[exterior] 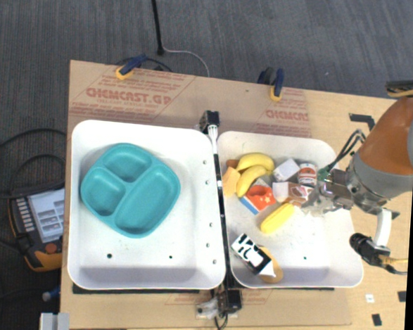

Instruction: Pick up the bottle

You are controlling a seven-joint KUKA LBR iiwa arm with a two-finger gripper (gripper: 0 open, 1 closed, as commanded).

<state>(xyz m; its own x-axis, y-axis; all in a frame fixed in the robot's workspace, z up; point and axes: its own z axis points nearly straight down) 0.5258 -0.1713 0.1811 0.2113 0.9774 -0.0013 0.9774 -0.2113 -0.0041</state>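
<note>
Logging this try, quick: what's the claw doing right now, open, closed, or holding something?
Claw: cannot be told; it sits low in the right bin beside the bottle.

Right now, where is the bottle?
The bottle lies in the right bin, near its upper right corner, beside the white block and just left of the gripper.

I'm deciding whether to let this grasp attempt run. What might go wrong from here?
1. The bottle sits packed against a white block and an orange carton, so the gripper may catch or shove a neighbour instead.
2. The bottle lies near the right bin's back wall, which may leave little room to close on it.
</note>
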